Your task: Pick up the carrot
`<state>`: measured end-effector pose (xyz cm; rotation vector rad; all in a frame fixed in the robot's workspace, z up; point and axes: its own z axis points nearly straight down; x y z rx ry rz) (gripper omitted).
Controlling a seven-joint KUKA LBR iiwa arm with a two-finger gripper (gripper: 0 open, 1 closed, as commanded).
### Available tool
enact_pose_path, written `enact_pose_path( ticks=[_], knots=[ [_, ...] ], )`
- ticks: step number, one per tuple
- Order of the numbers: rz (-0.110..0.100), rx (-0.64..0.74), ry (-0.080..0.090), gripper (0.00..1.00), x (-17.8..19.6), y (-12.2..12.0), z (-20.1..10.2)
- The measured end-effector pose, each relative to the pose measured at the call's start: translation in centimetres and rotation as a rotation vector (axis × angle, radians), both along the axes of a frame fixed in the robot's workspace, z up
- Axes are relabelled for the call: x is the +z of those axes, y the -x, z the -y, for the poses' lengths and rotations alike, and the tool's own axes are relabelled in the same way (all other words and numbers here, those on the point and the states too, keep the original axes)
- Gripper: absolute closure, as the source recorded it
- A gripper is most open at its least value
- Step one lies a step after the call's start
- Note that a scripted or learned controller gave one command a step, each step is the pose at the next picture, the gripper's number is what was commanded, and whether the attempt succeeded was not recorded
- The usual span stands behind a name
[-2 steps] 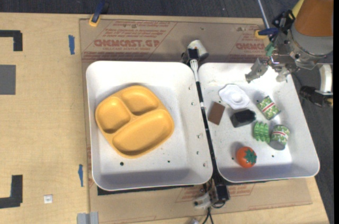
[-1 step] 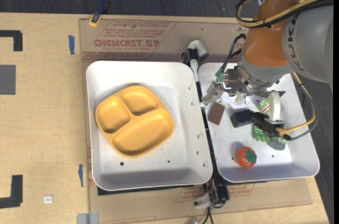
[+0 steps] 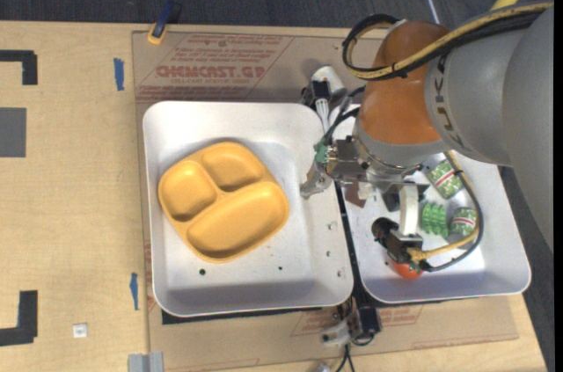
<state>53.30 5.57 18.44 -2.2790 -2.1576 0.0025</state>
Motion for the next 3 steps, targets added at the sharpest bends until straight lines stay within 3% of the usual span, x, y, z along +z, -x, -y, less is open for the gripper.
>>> enact_pose_path(
  ticks=[1, 2, 3],
  knots=[
    [0.018, -0.026, 0.001, 0.0, -5.62, -1.32, -2.51],
    [0.02, -0.001, 0.003, 0.0, -5.73, -1.17, -2.55],
    [0.019, 0.137, 0.009, 0.0, -5.98, -0.66, -2.5]
  ],
)
